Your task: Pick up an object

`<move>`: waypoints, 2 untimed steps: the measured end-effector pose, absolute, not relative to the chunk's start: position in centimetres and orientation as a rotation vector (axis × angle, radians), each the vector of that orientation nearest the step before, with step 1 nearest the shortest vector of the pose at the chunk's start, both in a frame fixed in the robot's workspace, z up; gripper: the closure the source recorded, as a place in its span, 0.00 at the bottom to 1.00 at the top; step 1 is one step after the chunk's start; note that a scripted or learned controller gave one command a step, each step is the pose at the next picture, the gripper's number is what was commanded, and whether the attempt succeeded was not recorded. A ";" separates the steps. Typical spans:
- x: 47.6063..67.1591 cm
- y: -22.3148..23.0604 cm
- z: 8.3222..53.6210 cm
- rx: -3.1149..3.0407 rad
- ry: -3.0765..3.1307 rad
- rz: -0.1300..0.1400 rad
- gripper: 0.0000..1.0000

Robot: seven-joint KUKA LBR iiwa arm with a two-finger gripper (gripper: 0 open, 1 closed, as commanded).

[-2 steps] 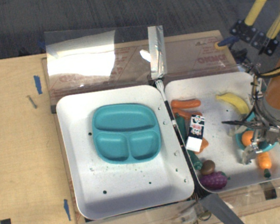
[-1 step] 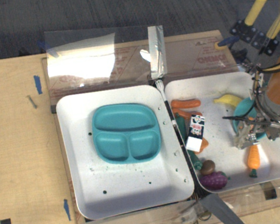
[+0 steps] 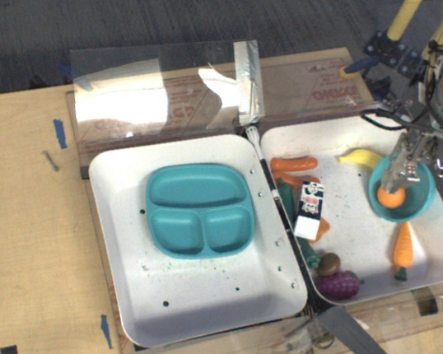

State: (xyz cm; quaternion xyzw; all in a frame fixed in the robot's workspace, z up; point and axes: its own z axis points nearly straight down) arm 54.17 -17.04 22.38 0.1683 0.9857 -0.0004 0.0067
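Camera view: the gripper [image 3: 402, 177] is seen lowered into the teal bowl [image 3: 425, 200], just over the orange fruit [image 3: 391, 197] lying inside it; whether the jaws are spread or closed cannot be told. The reach-and-grasp step is judged in hand — a firm closing round the fruit, then a straight lift out of the bowl, is called for.

From my remote seat I see even, bright overhead light, hard white glare on the clear panel [image 3: 161, 98] behind the bins, soft shadows under bin rims, and mild softness and grain toward the frame's edges.
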 end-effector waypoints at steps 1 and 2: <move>54.1 -17.1 22.2 0.529 3.088 -0.001 0.00; 54.6 -21.9 12.4 0.653 3.079 0.001 0.00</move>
